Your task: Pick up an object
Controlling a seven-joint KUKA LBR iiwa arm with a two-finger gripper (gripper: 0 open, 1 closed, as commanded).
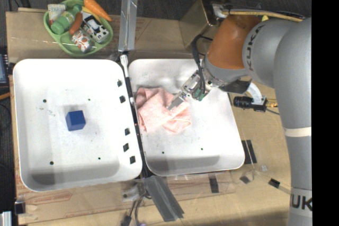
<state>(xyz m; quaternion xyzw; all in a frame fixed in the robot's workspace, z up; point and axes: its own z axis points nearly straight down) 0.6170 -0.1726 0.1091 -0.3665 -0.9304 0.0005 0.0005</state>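
The grey arm [275,55] comes in from the right and bends over the right bin [222,140], its orange band sitting above the wrist; the gripper [177,100] points down and to the left, its tips resting on the upper right part of a crumpled pink cloth [161,111]; whether the fingers are apart or pinched on the fabric I cannot tell from here, since the tips blur into the folds. The cloth lies against the left wall of the right bin, a little above the middle; the left bin [32,114] holds a small blue cube [76,120] near its centre, well apart from the cloth. Beyond the far left corner of the left bin sits a green bowl [55,34] piled with toy food, a carrot [95,8] on top.
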